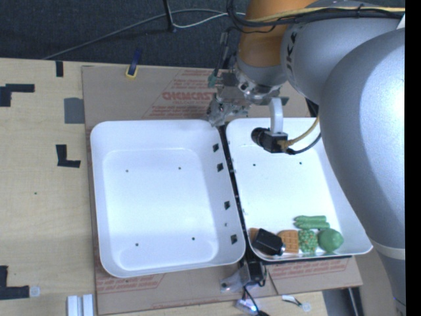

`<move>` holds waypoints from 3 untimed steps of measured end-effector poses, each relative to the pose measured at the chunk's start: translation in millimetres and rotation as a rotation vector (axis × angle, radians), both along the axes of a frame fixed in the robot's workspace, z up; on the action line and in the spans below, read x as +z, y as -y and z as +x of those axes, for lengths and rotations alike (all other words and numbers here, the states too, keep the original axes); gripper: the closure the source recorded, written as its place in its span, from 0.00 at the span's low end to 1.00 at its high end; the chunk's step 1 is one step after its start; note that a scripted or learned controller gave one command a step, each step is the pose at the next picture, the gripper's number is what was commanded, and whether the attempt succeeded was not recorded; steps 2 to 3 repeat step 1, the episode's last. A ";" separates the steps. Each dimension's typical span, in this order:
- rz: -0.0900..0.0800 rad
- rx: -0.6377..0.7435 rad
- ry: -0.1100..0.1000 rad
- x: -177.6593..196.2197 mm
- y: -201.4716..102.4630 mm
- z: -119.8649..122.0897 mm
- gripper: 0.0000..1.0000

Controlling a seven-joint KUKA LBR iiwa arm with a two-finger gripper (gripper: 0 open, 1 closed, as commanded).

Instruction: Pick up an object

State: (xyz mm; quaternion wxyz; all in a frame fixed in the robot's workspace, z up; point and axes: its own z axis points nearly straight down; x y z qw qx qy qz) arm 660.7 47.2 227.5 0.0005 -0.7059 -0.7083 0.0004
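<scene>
Several small objects lie in the front right corner of the right bin point(283, 189): a black block point(268, 242), a tan waffle-like piece point(287, 240), a green knobbly piece point(306, 241), a green ball point(330, 239) and a green pod point(310, 222). My gripper point(222, 112) hangs at the far end of the divide between the two bins, well away from these objects. Nothing shows in its grasp. The big grey arm with its orange band point(273, 5) covers the upper right of the view.
The left bin point(158, 196) sits beside the right one, on a cardboard sheet point(177, 94). A black cable fitting point(271, 139) hangs from the wrist over the right bin's far end. Black clips line the shared rim point(227, 176).
</scene>
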 end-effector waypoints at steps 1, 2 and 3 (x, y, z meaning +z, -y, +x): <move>0.000 0.000 0.000 -8.0 -46.1 -4.8 1.00; 0.000 0.000 0.000 -8.0 -46.1 -4.8 1.00; 0.000 0.000 0.000 -8.0 -46.1 -4.8 1.00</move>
